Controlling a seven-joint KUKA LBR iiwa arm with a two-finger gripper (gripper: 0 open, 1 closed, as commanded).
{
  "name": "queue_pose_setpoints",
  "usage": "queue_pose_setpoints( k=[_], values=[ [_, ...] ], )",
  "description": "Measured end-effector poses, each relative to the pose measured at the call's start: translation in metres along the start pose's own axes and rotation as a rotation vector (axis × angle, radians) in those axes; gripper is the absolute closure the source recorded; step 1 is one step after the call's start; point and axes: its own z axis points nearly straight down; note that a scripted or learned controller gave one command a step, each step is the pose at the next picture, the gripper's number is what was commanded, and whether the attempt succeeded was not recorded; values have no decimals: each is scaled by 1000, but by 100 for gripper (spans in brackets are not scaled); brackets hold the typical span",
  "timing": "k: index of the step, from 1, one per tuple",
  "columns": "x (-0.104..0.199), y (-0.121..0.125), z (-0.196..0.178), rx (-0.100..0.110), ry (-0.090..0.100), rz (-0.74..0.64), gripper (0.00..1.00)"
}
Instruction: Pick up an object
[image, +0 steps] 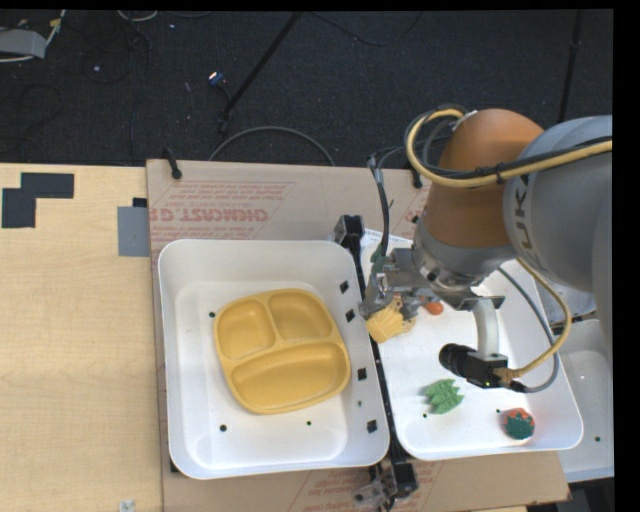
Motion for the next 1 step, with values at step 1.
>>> queue_pose_setpoints(
  k=[1],
  values=[
    [60,-1,11,1,0,-2,100]
  ],
)
